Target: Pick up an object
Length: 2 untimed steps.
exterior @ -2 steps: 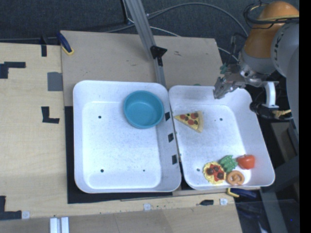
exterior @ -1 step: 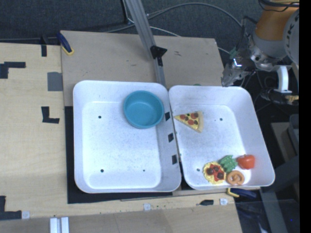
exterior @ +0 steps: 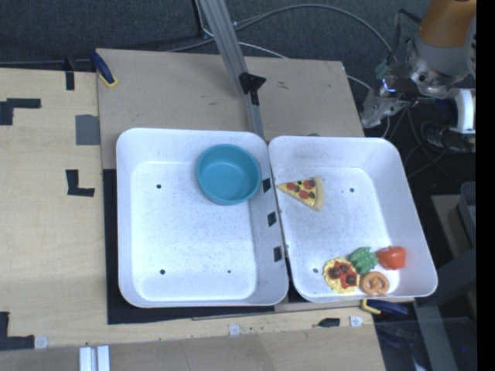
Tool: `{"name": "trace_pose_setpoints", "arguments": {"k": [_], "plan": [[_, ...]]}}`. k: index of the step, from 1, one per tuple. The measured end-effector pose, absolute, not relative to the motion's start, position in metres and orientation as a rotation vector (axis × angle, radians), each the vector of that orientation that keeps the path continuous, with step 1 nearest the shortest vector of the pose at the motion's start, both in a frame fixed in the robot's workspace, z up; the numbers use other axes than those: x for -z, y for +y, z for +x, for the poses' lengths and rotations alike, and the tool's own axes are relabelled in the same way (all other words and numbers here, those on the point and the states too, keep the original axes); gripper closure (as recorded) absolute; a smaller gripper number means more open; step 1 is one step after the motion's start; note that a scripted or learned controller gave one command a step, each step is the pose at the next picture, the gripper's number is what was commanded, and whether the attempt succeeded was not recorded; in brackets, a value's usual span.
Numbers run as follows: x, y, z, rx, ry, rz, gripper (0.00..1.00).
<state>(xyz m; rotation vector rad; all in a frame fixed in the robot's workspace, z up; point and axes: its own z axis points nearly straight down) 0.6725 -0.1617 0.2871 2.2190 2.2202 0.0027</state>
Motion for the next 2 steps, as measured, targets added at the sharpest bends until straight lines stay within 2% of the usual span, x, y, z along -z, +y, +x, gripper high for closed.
{"name": "trace_pose_setpoints", "arguments": {"k": [1, 2], "plan": [[-0.267, -0.111, 0.673, 0.0, 2.227, 2.218, 1.0], [-0.267, -0.061, 0.678, -0.001, 2.226, 2.218, 1.0]]}}
